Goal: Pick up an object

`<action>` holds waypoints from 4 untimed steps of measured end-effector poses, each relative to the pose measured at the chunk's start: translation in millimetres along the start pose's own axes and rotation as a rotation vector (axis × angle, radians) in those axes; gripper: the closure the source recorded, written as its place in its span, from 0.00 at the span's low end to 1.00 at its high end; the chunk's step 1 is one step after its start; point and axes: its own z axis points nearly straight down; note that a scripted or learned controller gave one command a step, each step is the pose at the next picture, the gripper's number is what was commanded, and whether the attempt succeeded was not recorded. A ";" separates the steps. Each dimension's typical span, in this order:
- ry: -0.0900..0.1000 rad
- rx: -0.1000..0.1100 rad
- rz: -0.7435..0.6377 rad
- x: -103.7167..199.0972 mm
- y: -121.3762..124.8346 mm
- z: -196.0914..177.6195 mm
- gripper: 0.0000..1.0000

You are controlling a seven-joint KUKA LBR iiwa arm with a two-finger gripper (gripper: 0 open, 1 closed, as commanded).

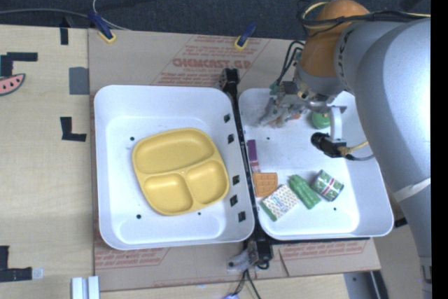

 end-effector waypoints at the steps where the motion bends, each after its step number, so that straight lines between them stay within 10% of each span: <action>1: -0.002 -0.010 0.000 42.0 -25.4 -139.9 1.00; 2: -0.002 -0.007 0.000 41.8 -26.1 -138.6 0.00; 4: -0.003 -0.009 0.000 0.3 3.7 14.3 0.00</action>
